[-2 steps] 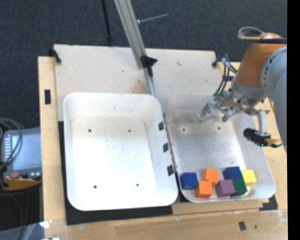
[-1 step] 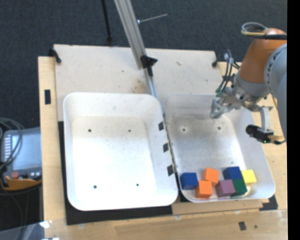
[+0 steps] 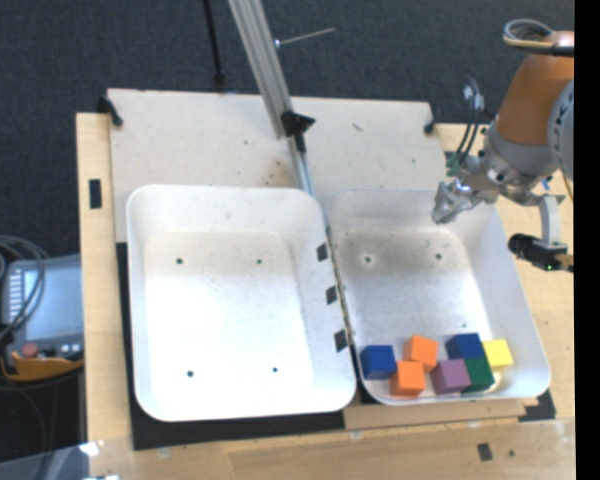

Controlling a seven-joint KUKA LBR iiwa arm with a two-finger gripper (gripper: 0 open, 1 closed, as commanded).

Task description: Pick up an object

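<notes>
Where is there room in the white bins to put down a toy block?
The left bin has a bare floor from wall to wall. In the right bin, the far and middle floor is bare, below the tool. Its near end is crowded: blue block, orange blocks, purple block, green block and yellow block sit bunched together.

Two bins sat side by side on the counter (image 3: 95, 268). The blocks (image 3: 438, 364) lay bunched in the right bin (image 3: 505, 278), at its near edge. The left bin (image 3: 230, 298) sat beside it.
</notes>
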